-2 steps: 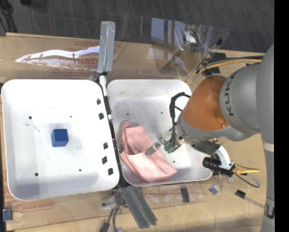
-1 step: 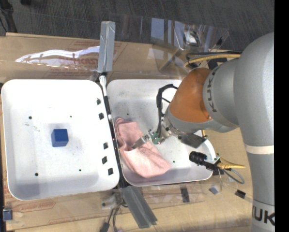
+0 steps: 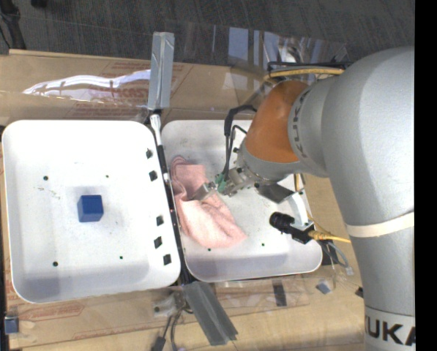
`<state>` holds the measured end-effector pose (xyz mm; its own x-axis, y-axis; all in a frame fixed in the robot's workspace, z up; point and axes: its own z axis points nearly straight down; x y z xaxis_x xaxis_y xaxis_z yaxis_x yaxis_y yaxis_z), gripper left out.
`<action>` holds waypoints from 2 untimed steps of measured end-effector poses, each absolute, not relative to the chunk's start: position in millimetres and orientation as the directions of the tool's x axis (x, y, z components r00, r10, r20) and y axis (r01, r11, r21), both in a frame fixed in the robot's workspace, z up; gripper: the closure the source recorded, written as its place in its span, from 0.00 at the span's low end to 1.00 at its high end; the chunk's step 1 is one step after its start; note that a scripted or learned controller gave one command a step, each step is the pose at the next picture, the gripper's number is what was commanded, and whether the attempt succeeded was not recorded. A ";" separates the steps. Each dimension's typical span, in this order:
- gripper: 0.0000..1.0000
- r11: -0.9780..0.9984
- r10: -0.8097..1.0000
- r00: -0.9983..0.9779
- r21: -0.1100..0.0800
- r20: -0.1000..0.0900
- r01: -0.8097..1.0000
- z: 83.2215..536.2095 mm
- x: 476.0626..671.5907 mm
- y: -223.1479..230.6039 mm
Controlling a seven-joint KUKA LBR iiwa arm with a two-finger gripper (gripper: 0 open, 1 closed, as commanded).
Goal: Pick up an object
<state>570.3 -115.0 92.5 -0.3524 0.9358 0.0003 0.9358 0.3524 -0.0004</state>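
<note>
We saw the claw [image 3: 217, 186] low over a pink cloth [image 3: 203, 212] in the right bin [image 3: 203, 134]; the arm [image 3: 306, 130] hid its grip, so we could not tell.

A crumpled pink cloth [image 3: 203, 209] lies along the left side of the right bin [image 3: 277, 265]. A small blue cube [image 3: 91, 208] sits in the left bin [image 3: 28, 218].

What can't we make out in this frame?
- Gripper fingers: too small and blurred over the pink cloth to tell open or shut, or any grasp.
- Right bin: upper right floor hidden by the arm.
- Blue cube: faces blurred in the camera view.
</note>
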 end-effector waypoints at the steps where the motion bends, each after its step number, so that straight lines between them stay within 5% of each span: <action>1: 0.00 0.282 0.959 -0.282 0.000 -0.002 0.959 92.6 575.5 -99.2; 2: 1.00 0.289 0.957 -0.289 0.000 0.000 0.957 102.7 575.9 -97.8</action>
